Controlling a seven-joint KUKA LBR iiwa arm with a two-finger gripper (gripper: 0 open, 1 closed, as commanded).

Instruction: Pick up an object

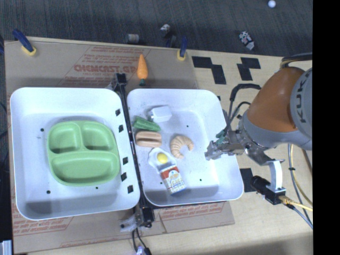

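Now | croissant (182, 144) just left of end effector (215, 150) | grip state apparently unreadable, can't tell

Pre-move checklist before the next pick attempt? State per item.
1. End effector over the right white bin, at its right wall: ok.
2. Nothing seen held by the end effector: ok.
3. Finger opening: cannot tell, too small and blurred.
4. Nearest target, the tan croissant, lies apart from the end effector with bare bin floor between: ok.
5. Hot dog in a bun touches the green leafy piece; crowded for a clean grasp: not ok.
6. Small juice carton lies flat near the bin's front, apart from the croissant: ok.
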